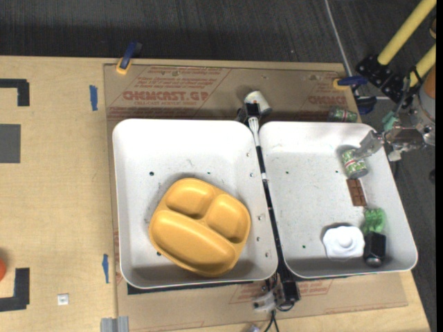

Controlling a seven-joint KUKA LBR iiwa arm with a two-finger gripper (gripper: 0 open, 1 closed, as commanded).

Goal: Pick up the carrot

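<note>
My gripper [374, 142] reaches in from the right edge, over the upper right part of the right bin [304, 158]. It hangs just above and to the right of a small green and white can [354, 161] lying in that bin. A green leafy-looking piece [374, 219] lies near the bin's lower right corner; I see no orange body attached to it. A small orange-red thing [2, 270] peeks in at the far left edge of the bench, too cut off to identify.
A large yellow bread-shaped object [201, 225] fills the lower middle of the left bin [138, 151]. In the right bin lie a brown bar [357, 191], a white bottle [343, 241] and a black object [375, 246]. A cable runs along the seam between the bins.
</note>
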